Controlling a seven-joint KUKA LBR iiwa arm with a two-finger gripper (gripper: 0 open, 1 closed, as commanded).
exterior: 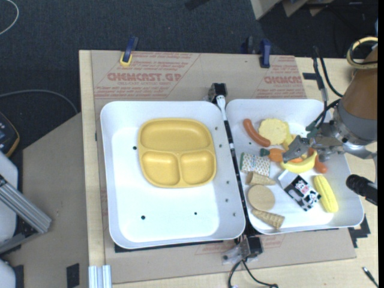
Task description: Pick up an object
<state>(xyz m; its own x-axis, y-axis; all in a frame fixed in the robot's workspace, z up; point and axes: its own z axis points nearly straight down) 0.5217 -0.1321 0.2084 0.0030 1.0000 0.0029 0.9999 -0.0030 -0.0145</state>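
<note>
The arm enters from the right, its pincer [298, 150] low in the right bin [300, 108], directly above a banana [300, 164]. Whether the pincer grasps anything cannot be told. Near it lie a sausage [256, 132], a round yellow biscuit [273, 129], a corn cob [326, 192] and a waffle cone [267, 218]. The left bin [120, 179] holds a yellow divided plate [177, 151].

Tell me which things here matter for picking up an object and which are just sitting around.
For the job:
gripper, low in the right bin
banana, just beneath it
other toy foods there: hot dog, corn cob, round cracker, cone

Lying about:
yellow divided tray in the left bin
clamps on the board's far edge
</note>
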